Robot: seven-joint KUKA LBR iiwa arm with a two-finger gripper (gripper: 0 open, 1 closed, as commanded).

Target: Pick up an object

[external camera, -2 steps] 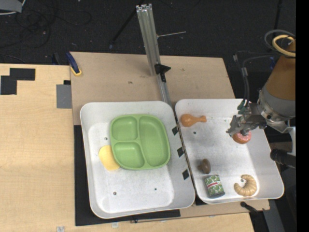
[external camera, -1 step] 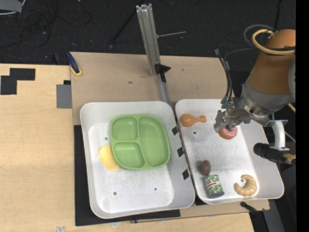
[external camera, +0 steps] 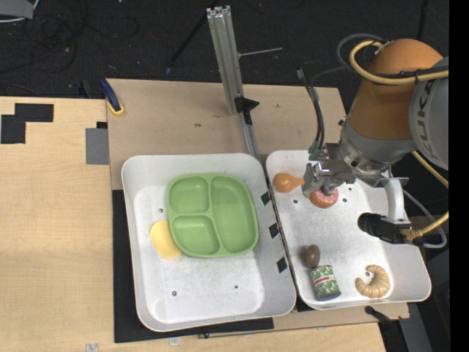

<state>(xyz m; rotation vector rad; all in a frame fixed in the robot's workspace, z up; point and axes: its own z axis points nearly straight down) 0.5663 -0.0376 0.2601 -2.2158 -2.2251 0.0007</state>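
In the right bin (external camera: 410, 284), my gripper (external camera: 319, 180) hangs low over the far left part, directly above a pink-red round object (external camera: 325, 197) that it partly covers. Just to its left lies an orange pear-shaped object (external camera: 284, 182). Nearer the front of this bin are a small brown object (external camera: 311, 255), a green can (external camera: 324, 282) and a tan croissant (external camera: 374, 281). The grey arm with its orange band (external camera: 399, 57) reaches in from the right and hides the bin's far right corner.
The left bin (external camera: 146, 292) holds a green divided plate (external camera: 212, 215) with a yellow object (external camera: 164, 240) tucked at its left edge. A metal post (external camera: 227, 57) stands behind the bins. A black hose fitting (external camera: 381, 228) hangs over the right bin.
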